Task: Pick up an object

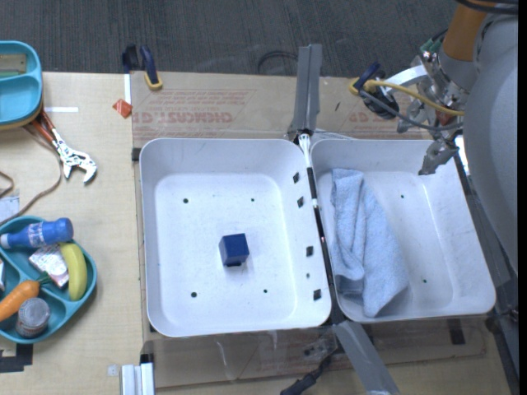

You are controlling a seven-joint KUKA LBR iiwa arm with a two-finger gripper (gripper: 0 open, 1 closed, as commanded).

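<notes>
A small dark blue cube lies on the floor of the left bin, slightly below its middle. A crumpled light blue towel is spread along the left side of the right bin. My gripper hangs over the far right corner of the right bin, under the grey arm with its orange band and a bundle of yellow and black cables. It is well apart from both the towel and the cube, and nothing shows in its grasp.
On the bench to the left lie a blue tray with a banana, a bottle, a carrot and a can, a wrench, and a teal container. A grey post stands behind the gap between the bins.
</notes>
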